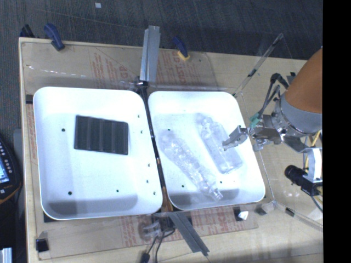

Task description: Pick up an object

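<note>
One gripper (237,137) hangs at the right bin's (249,193) right edge, whether parted or clenched I cannot tell. Directly beneath and just leftward lies a clear plastic bottle (218,144), long axis running diagonally. A second clear bottle (189,163) lies farther left, roughly parallel, so the first looks the nearer candidate.
</note>
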You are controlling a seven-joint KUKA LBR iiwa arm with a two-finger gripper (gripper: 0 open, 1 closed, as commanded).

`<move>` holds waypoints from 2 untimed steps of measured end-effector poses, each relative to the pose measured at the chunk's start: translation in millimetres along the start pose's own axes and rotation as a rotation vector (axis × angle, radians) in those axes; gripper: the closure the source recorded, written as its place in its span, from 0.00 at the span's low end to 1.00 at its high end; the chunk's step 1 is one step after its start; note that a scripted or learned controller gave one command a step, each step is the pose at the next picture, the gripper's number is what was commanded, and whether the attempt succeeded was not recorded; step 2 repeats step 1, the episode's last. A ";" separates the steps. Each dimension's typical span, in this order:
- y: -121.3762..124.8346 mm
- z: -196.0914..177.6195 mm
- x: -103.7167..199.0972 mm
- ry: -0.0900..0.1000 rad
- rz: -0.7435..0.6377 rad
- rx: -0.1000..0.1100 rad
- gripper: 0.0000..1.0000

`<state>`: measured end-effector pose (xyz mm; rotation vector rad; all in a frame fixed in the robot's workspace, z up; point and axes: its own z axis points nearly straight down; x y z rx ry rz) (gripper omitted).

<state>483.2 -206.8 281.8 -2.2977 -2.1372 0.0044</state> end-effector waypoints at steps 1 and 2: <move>25.8 -44.6 22.2 0.000 0.095 -0.004 0.00; 25.8 -44.6 22.2 0.000 0.095 -0.004 0.00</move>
